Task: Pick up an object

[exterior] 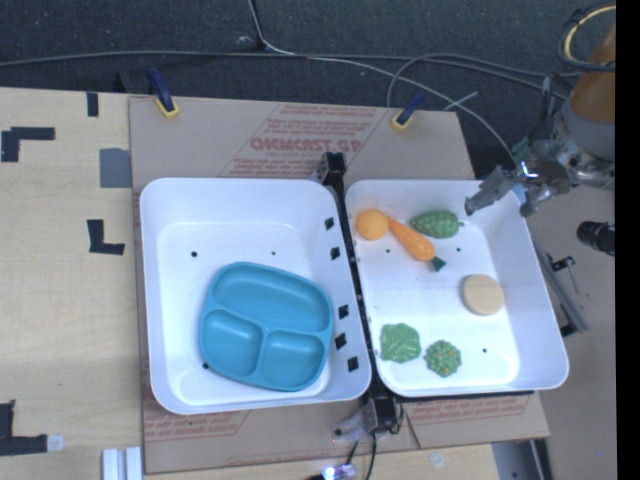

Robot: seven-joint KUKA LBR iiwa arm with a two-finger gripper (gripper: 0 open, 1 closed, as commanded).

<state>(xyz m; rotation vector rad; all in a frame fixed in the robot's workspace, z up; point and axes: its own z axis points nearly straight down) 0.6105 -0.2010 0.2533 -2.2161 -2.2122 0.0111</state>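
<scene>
So basically nothing's picked up yet. The gripper hangs over the top right corner of the right bin, right about at the rim, and its fingers look spread apart with only air between them — no object in there. The arm comes in from the right and sits mostly outside the bin.

Everything that could be grabbed lies on the floor of that right bin. Along the top there's an orange ball near the divider, a carrot lying at a slant just beside it and probably touching it, and a green leafy piece near the carrot's upper side — that green one is the closest thing to the gripper. Further down on the right side sits a tan round disc, on its own with space around it. At the bottom there are two more green bits side by side, a flatter one and a bumpy broccoli-looking one.

The left bin has a blue divided plate in it, well apart from the arm.

My read on progress: the very start, or between tries. What's left is pretty much the whole job — move in over one item, come down, close on it, lift. The tan disc or the green leafy piece look like the easier targets, since the ball and carrot are crowded together.
</scene>
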